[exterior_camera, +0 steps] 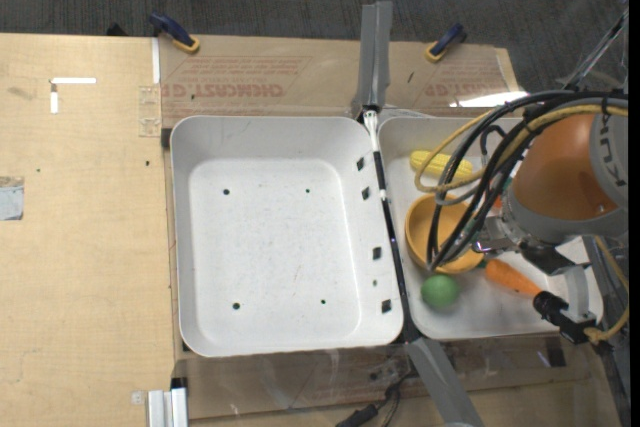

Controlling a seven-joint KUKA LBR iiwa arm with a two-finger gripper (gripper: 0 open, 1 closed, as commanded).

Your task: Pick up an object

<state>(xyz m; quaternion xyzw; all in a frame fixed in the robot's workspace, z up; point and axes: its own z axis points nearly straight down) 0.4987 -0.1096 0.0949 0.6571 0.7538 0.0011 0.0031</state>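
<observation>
Over the right shallow white bin [455, 320] | small green ball [440, 291] lies near front wall, just beside round yellow-orange bowl [445, 237], orange carrot-shaped piece [512, 278] and yellow banana-like toy [437, 163] nearby | tool probably beneath grey arm [570, 190]: grip state cannot be told | left white bin [185, 215] holds nothing | tabletop [80, 245] alongside.

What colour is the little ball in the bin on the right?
Green. The little ball shows best in the camera view, lying beside the yellow bowl.
</observation>
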